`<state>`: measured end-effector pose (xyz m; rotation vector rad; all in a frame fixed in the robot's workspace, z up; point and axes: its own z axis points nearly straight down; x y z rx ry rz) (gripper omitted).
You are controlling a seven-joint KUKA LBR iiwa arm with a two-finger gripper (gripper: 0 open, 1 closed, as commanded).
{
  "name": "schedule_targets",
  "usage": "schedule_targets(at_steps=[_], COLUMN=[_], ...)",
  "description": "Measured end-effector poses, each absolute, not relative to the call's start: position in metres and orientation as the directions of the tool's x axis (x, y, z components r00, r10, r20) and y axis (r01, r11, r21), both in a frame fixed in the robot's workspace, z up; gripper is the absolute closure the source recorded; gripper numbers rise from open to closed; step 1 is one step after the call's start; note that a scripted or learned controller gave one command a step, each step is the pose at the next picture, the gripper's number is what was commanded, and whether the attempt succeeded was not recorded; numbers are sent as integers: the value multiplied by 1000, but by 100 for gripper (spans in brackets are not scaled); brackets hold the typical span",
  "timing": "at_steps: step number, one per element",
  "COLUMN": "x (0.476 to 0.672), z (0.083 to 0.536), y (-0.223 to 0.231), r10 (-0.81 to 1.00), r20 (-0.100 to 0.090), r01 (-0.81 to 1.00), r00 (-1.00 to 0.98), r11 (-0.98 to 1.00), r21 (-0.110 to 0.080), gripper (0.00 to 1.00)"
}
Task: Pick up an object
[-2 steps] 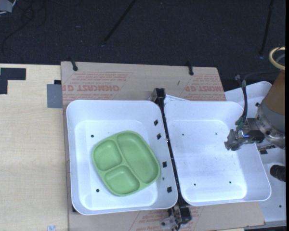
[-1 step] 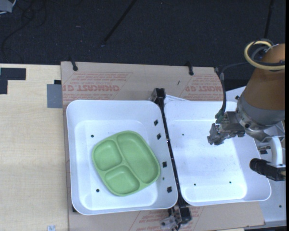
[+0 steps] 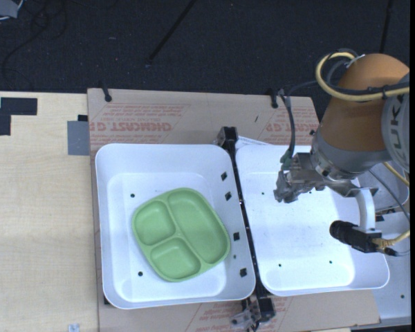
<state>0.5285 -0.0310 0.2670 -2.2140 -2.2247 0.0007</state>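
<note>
A light-green plastic plate with three compartments (image 3: 180,235) lies in the white bin at lower left of centre (image 3: 117,159). At right, the gripper (image 3: 288,191) hangs over the other white bin (image 3: 311,275), holding nothing visible.

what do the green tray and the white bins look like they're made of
Green divided plate: probably moulded plastic, matte with a soft sheen, one even colour, rounded compartment walls. Left bin and right bin: likely thin formed plastic, smooth and slightly glossy, with rounded corners and rolled rims. Metal can't be fully ruled out.
</note>
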Motion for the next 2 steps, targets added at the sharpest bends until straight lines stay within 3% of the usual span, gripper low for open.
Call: schedule_targets(at_steps=[1, 2], x=[552, 557], z=[248, 245], y=[14, 69], r10=[1000, 1000], r20=[0, 1], r01=[1000, 1000], r00=[-2, -4], r11=[2, 4], r21=[-2, -3], gripper=[100, 100])
